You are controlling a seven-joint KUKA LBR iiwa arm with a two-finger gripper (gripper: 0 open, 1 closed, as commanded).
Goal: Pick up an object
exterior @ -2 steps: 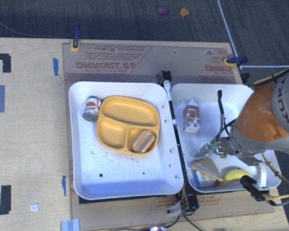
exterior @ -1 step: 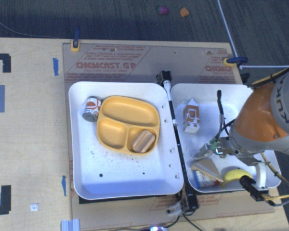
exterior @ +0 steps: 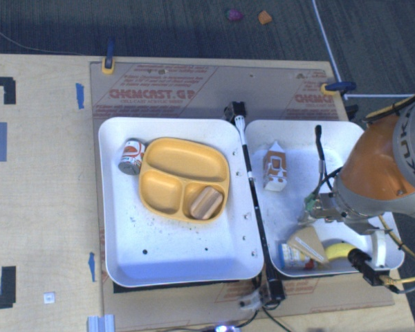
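Cables (exterior: 263, 303) are trailing off the near edge of the surface (exterior: 41, 206), just below the seam between the two bins. Behind them, the left bin (exterior: 124, 254) is holding a yellow tray (exterior: 183, 159) with three compartments; a tan roll (exterior: 206, 203) is lying in the tray's near right compartment, and the other two compartments are showing bare yellow. A red and white can (exterior: 131, 156) is resting on its side against the tray's far left corner, touching it. The right bin (exterior: 297, 137) is carrying a small white carton (exterior: 274, 168) with a brown print, lying near the far left part of that bin, well apart from the rest. Along the bin's near wall a box (exterior: 297, 253) with a blue and white end is lying tilted, and a banana (exterior: 337, 250) is sitting just beside it to the right, partly under a black and white part of the arm's tooling. The arm (exterior: 380, 168), grey with its orange band, is reaching in from the right and hanging over the near right part of this bin. The end effector (exterior: 317, 213) is sitting low, just above the box; whether it is wide or narrow I cannot tell, since the wrist and wiring are covering it. Nothing is visibly lifted clear of either bin. Blue tape marks (exterior: 79, 95) are sticking to the surface left of the bins.
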